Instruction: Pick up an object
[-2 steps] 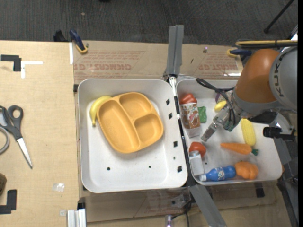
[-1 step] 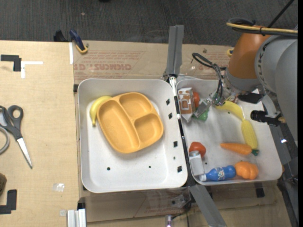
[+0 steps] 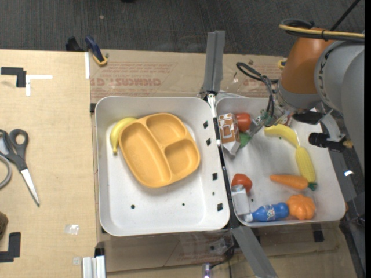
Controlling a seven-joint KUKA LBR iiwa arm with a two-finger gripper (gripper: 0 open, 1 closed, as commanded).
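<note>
Right bin: gripper (image 3: pixel 268 118) just left of banana (image 3: pixel 282 133); grip state unclear.

A robotics lab: plywood bench (image 3: pixel 46 172), two white bins (image 3: pixel 110 207), scissors (image 3: pixel 20 158), dark carpet floor (image 3: pixel 162 10).

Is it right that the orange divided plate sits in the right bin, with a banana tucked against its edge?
Not quite. The camera view shows the orange divided plate in the left bin, not the right one. The banana does lie tucked against its edge.
</note>
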